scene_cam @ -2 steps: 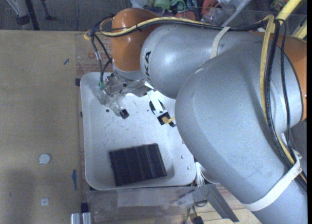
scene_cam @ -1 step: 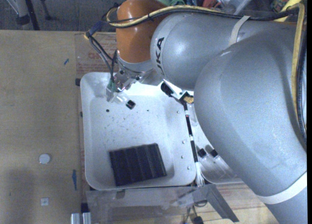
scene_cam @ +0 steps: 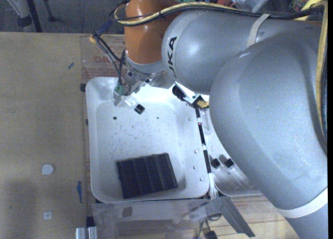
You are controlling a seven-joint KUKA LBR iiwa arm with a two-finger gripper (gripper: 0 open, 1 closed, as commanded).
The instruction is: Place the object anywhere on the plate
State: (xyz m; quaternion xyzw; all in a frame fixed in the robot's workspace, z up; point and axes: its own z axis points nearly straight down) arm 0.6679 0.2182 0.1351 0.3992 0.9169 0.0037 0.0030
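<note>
Grey KUKA arm [scene_cam: 234,77] with the orange band [scene_cam: 145,25] reached over the shallow white plastic bin [scene_cam: 93,144]. Two-finger gripper [scene_cam: 123,91] sat low at the bin's far left corner, close to the bin floor. Whether it was spread or pressed together couldn't be told, as the tip was small, blurred and partly under the wrist. Nothing could be confirmed as held.

Likely task object: a small black blocky piece [scene_cam: 139,109], lying on the bin floor just in from that same far left corner, just beside the gripper but apart from it. Too small to identify further. Dark ribbed rectangular plate [scene_cam: 146,174] lay flat against the bin's near edge, well apart from the piece, with nothing on it.

Judged step: pick phase, grasp not secured, placing not started. Task looked early.

The next move would call for centring the gripper over the small piece, closing on it firmly, lifting clear of the bin floor, carrying it across the bin toward the near edge and lowering onto the ribbed plate. The piece is tiny, so a slight misalignment would likely miss it.
</note>
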